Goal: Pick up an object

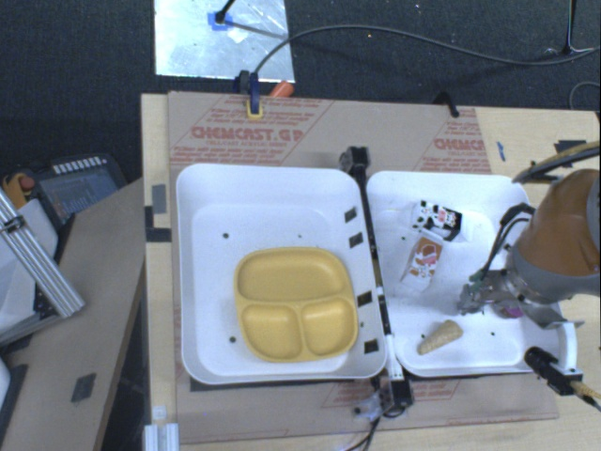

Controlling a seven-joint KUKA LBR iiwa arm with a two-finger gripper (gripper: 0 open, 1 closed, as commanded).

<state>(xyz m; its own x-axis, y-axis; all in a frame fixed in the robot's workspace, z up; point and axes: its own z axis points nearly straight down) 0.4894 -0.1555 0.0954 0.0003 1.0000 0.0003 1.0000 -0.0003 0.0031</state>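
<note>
Here, yellow tray (three-sectioned) fills left bin.

Brightness: even and fairly bright overall.
Glare: the white bins looked washed out; the foil sheet gleamed.
Shadows: soft and faint.
Sharpness: slightly soft and grainy throughout.

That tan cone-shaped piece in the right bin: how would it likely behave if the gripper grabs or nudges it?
The cone lies on its side on the bin floor, so a nudge would probably roll it in an arc. Its taper may let it squirt out of closing fingers. It looks small and probably light, so a graze from the gripper could shift it.
</note>
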